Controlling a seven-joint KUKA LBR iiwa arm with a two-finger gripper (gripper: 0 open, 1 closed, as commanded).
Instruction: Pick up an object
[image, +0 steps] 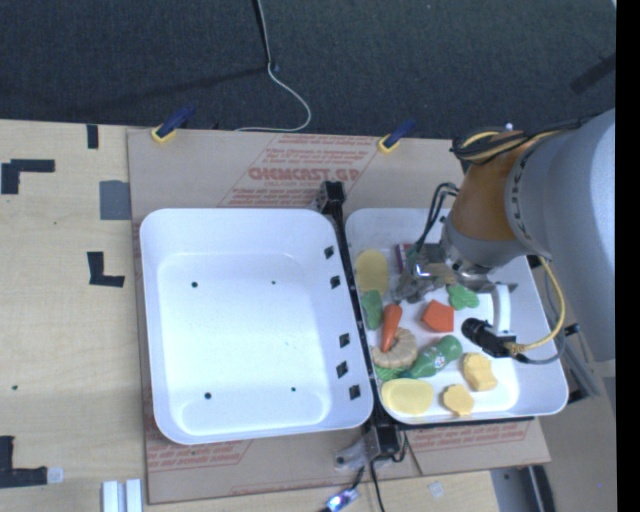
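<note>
A shallow white plastic bin (240, 320) sits on the left of the table. Just right of it, a second white bin (530, 395) holds small toy foods, among them an orange carrot (390, 325). Just right of the carrot, the arm's tool (412, 283) hangs low over them. Whether it grips anything, I cannot tell; the pick looks unfinished.
</note>
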